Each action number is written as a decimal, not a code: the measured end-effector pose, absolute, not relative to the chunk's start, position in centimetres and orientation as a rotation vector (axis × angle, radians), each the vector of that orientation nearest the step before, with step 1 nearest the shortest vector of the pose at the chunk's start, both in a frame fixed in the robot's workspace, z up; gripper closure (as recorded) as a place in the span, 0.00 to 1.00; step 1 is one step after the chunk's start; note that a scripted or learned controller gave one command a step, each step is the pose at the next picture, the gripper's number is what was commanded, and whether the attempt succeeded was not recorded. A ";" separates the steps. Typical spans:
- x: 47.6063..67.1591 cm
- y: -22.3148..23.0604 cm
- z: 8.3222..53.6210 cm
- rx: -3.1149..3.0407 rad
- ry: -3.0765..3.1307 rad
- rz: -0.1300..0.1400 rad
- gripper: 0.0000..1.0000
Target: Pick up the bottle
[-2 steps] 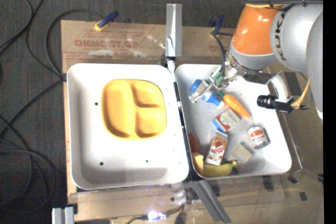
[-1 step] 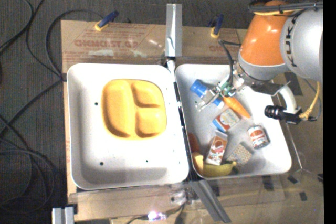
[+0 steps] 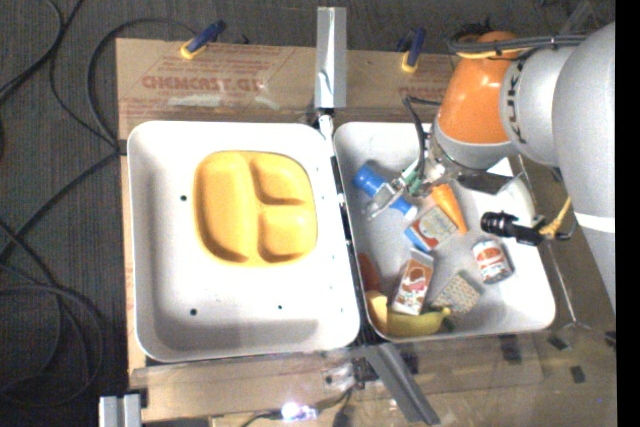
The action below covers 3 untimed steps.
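Right bin (image 3: 530,315) — hand (image 3: 415,180) over bottle (image 3: 380,190), grip hidden by wrist — cannot tell.

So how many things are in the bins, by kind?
Yellow plastic divided tray: 1
Clear bottle with blue cap: 1
Small printed cartons: 2
Red-and-white can: 1
Yellow banana: 1
Speckled sponge: 1
Total: 7

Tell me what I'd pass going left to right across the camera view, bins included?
Left bin → yellow tray → bottle → small carton → can → grey arm.
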<state>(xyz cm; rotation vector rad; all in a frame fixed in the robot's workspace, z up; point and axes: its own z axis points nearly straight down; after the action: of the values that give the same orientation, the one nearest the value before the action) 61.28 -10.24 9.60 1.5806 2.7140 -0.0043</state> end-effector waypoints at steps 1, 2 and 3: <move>61.3 -10.2 10.4 1.582 2.716 -0.003 1.00; 63.2 -2.6 18.3 1.938 2.473 -0.004 1.00; 64.4 -0.5 18.2 1.930 2.489 -0.019 1.00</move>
<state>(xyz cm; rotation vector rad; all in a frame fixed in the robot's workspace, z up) 64.36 -0.48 18.15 1.9300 2.4890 -0.0194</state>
